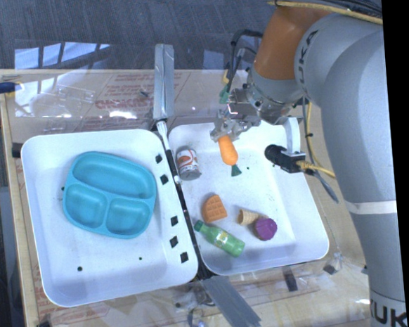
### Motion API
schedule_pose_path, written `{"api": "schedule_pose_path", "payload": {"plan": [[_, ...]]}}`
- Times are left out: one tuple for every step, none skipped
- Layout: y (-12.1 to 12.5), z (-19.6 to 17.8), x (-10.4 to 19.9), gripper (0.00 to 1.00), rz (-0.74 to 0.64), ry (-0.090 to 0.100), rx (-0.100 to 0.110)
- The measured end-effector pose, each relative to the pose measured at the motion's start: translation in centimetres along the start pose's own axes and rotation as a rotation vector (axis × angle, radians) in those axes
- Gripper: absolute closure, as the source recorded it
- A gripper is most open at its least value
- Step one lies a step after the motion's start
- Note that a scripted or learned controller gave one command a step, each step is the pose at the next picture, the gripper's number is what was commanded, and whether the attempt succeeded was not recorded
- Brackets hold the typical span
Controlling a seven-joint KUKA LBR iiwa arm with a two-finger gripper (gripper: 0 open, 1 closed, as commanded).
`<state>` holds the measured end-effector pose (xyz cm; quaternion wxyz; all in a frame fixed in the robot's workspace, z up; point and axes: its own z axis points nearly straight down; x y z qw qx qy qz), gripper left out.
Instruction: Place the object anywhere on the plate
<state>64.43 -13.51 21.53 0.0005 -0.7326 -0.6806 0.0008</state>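
A blue three-compartment plate (110,194) lies in the left bin (51,277), toward its middle left. Over the back of the right bin (304,215) my gripper (229,131) points down, shut on the top end of an orange carrot (227,151). The carrot hangs tilted below the fingers, its green tip (237,169) lowest and pointing at the bin floor. The plate is well to the left of the gripper, across the divider between the bins.
In the right bin lie a small tin can (187,163) by the divider, an orange slice-shaped item (214,208), a green bottle (221,238) on its side, and a cone with a purple ball (259,226). A metal bar (162,85) stands at the back between the bins.
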Motion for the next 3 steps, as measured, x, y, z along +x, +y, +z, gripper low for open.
{"api": "schedule_pose_path", "payload": {"plan": [[-1.1,2.4,9.2,1.00,-0.170,0.000,0.000],[-5.0,2.4,15.7,1.00,-0.129,-0.001,0.001],[-5.0,2.4,15.6,0.00,-0.128,-0.001,0.001]]}}
